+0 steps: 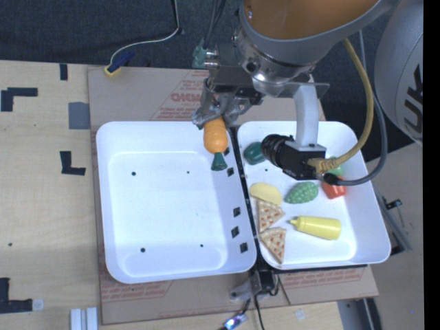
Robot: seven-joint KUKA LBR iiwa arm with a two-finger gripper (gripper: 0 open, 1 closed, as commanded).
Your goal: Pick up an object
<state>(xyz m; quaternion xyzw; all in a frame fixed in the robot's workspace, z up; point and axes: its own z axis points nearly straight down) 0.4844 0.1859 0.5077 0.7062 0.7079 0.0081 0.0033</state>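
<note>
My gripper (218,116) hangs over the divider between the two bins, shut on an orange toy carrot (215,137). The carrot hangs upright from the fingers with its green top (219,161) pointing down, above the right edge of the left bin (124,184). In the right bin (364,246) lie a yellow mustard bottle (317,226), two pizza slices (269,216), a yellow wedge (265,192), a green leafy piece (302,193), a dark teal piece (253,153) and a red piece (334,190).
A black cylindrical camera (289,157) on a white bracket sticks out from the wrist over the right bin, with a yellow cable looping right. Brown cardboard (148,95) lies under both bins on the wooden bench.
</note>
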